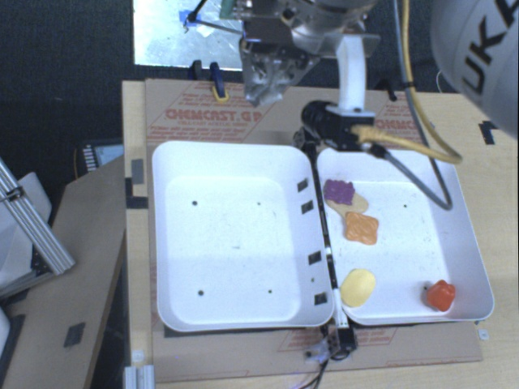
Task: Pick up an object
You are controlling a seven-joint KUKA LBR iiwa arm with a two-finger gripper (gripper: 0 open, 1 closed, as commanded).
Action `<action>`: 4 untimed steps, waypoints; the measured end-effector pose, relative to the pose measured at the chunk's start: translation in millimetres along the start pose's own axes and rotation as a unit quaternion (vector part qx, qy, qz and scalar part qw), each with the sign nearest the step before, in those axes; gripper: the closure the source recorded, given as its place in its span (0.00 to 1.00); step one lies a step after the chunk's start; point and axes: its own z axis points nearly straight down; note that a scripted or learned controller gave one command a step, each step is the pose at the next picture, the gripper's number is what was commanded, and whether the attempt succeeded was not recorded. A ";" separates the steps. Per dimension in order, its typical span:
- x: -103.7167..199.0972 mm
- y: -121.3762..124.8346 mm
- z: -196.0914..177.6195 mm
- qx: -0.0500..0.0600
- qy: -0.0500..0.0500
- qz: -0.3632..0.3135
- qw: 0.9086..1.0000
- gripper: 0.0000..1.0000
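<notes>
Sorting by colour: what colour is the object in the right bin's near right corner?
Red-orange object, seen in the camera view.

Four small things lie in the right bin, right of frame centre: a purple piece, an orange piece just below it, a yellow lump lower down, and a red lump at lower right.

Light is even and fairly bright, with a cool cast. The 2 white bins look nearly washed out, with soft shadows under their rims. A bright panel glares beyond the surface's far left corner. The arm looms large and blurred at the far right corner; detail is soft and grainy throughout.
</notes>
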 end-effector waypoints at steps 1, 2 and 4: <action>-82.7 -37.9 1.8 0.003 -0.002 0.006 1.000 1.00; 4.0 -23.9 44.5 0.006 -0.002 -0.003 1.000 1.00; -31.5 -3.8 234.6 0.012 -0.005 0.003 1.000 1.00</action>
